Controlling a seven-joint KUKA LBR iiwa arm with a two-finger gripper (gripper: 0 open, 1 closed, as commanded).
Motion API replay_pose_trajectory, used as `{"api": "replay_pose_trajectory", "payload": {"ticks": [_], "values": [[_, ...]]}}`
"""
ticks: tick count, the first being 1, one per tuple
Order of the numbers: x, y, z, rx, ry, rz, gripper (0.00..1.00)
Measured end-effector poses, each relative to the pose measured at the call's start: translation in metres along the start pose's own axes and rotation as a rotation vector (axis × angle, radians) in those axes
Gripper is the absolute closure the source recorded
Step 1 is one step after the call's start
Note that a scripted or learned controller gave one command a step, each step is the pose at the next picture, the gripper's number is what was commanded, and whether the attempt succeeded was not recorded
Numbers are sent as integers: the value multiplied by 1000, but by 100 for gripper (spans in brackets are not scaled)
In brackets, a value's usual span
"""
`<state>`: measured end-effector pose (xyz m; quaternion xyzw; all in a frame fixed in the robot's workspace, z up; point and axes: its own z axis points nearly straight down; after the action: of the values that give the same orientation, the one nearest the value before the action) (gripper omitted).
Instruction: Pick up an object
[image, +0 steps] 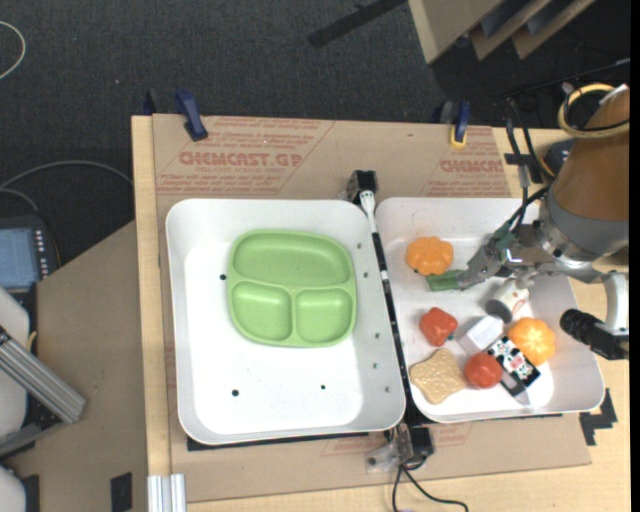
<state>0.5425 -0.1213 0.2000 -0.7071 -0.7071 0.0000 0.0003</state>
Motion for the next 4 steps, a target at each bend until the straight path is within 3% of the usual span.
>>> {"api": "replay_pose_trajectory", "payload": {"ticks": [1,2,3,4], "values": [[-49,18,89,-21,-11,1,0],[-53,76,109,16,-4,6,0],[-45,-19,96,6,2,3,0],[27,20,116,-3,0,-6,0]]}}
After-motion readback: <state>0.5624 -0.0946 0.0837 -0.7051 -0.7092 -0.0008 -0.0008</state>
